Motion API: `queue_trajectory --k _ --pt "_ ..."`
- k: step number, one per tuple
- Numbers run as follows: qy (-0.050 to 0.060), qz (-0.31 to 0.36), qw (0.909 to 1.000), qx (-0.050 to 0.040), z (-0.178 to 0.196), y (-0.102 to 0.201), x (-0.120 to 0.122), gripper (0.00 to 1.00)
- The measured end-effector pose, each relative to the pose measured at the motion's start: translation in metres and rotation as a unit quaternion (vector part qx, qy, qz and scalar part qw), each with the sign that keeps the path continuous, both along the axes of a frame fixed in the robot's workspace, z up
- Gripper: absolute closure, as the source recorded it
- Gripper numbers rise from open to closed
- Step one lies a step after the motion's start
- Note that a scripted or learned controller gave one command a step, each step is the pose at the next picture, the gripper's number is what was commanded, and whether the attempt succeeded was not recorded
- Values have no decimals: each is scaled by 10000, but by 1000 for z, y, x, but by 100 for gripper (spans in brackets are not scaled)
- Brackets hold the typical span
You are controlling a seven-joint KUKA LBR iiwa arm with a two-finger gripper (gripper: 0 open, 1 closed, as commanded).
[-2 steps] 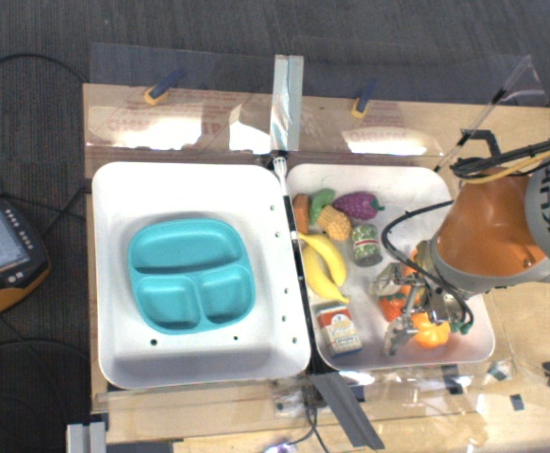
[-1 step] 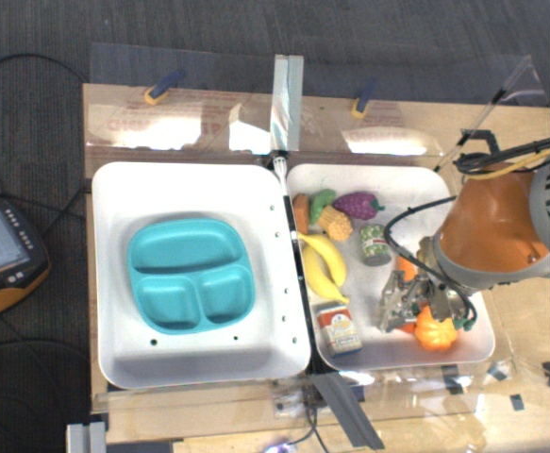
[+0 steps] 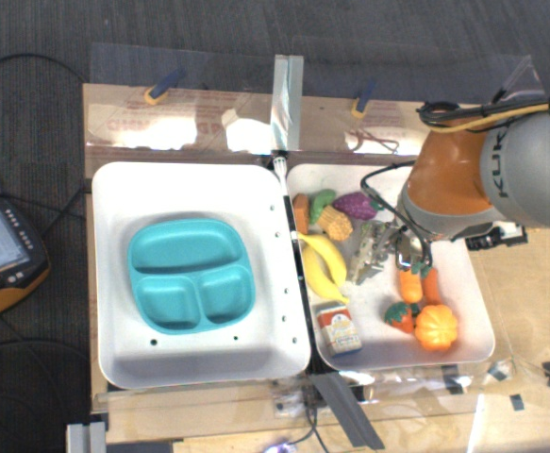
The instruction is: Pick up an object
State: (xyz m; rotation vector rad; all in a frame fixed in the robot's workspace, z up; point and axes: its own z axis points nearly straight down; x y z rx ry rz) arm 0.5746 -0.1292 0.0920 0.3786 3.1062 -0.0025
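2 white bins side by side. Left bin has 1 teal tray with 3 compartments, well apart from the gripper. Right bin holds the toy food and the gripper, which is down inside the bin, roughly mid-bin. Jaws: cannot tell if apart or together, metal parts too cluttered; nothing visibly held between them.

Counts relative to jaws: 1 banana just left of jaws, close, contact unclear. 1 corn cob up-left of jaws. 1 green vegetable further up-left. 1 purple grape bunch above jaws. 1 orange piece at the bin's left wall, up-left, type unclear. 1 carrot just right and below jaws. 1 tomato below-right. 1 small pumpkin further below-right, touching tomato. 1 small carton below-left of jaws, under the banana's lower end.

1 arm, orange band up-right of jaws.
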Motion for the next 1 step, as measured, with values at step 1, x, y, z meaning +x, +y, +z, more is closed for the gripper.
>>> queue_trajectory --k 1 --pt "-11 0 10000 -5 -1 0 0 0"
